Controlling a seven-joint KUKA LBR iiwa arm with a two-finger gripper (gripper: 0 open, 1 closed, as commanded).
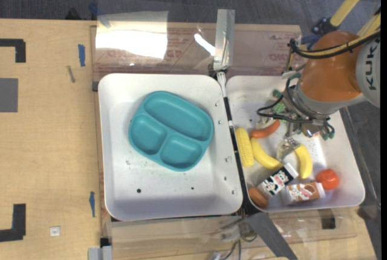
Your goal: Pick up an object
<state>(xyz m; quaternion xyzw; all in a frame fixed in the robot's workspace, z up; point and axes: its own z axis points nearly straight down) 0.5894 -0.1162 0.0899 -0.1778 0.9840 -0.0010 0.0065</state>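
The right bin (351,150) holds several toy foods: a yellow corn cob (244,147), a banana (266,157), a second banana (304,162), an orange-red sausage (266,130), a red tomato (328,179), a black-and-white carton (277,182), a small orange-labelled pack (302,192) and a brown piece (258,196). My gripper (289,143) hangs low in this bin under the orange wrist band (326,68). It sits between the two bananas, just right of the sausage. Nothing is visibly lifted.
The left bin (115,132) holds a teal divided plate (171,130). A metal divider (230,132) separates the bins. A clear plastic sheet (157,41) lies behind them. Cables (302,113) dangle around the wrist.
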